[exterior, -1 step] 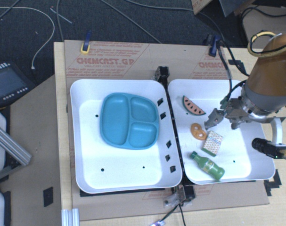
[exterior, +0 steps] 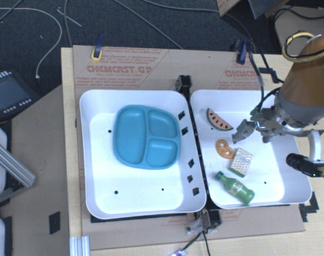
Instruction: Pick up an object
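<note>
1. The gripper [exterior: 253,128] hangs over the right bin [exterior: 268,193], right of centre in the frame, its fingers [exterior: 240,134] spread apart and grasping nothing.
2. Just left of it lies a watermelon slice [exterior: 219,119].
3. Below it sit a pretzel [exterior: 224,149], a small packet [exterior: 241,161] and a green bottle [exterior: 235,187].
4. The left bin [exterior: 97,185] holds a blue divided plate [exterior: 147,136].

Even bright overhead light — soft shadows, mild blur throughout.
</note>
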Controlling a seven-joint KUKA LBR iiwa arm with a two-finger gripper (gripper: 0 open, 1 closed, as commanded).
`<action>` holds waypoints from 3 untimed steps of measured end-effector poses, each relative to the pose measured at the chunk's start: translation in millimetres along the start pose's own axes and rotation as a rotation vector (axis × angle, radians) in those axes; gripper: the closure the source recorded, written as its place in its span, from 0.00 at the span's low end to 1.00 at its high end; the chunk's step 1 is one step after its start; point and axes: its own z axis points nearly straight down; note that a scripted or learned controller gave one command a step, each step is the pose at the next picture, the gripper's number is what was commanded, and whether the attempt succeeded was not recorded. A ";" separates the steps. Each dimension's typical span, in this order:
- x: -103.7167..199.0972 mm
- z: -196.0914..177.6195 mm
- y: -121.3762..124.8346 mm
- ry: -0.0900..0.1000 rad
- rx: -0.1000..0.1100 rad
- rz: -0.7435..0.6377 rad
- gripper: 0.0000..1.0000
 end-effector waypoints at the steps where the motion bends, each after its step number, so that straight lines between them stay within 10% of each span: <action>1: -2.5 57.6 -9.8 0.001 0.006 0.002 0.00; 2: -2.2 108.5 -9.0 -0.001 -0.002 0.001 0.00; 3: -3.8 93.5 -6.8 -0.005 -0.011 0.002 1.00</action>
